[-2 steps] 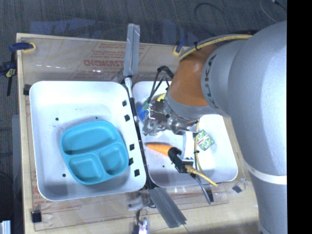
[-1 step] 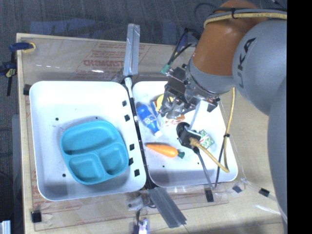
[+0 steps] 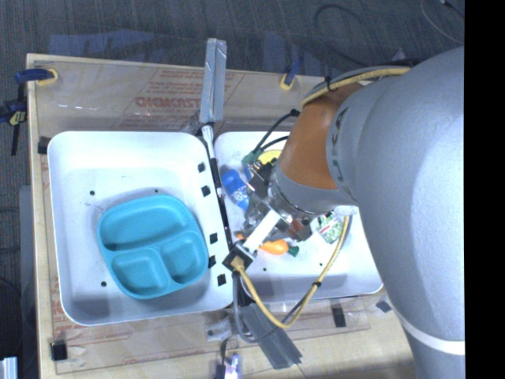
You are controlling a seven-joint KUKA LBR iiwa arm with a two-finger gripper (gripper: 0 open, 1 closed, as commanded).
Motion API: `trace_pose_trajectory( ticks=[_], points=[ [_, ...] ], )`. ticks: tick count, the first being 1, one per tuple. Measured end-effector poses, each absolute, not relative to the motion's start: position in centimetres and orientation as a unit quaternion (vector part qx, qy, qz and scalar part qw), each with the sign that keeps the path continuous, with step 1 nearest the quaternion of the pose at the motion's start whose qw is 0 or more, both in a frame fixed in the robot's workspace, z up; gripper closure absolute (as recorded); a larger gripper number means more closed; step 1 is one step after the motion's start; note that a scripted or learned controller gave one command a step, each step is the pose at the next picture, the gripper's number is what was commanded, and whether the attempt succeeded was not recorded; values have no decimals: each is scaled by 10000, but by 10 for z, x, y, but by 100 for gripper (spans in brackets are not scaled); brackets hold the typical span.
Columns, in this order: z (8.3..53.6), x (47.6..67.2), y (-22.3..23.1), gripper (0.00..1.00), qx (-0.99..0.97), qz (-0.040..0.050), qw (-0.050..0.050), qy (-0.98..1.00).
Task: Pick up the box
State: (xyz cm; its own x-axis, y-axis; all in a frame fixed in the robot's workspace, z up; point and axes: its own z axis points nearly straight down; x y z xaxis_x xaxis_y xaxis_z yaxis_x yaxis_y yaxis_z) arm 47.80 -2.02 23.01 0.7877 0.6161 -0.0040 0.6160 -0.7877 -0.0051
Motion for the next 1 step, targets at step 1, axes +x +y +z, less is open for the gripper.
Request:
trace_pose_trajectory(
  ticks=[1],
  points=[
    [201,476,-1,100,-9863,40,27,-1649]
  ],
)
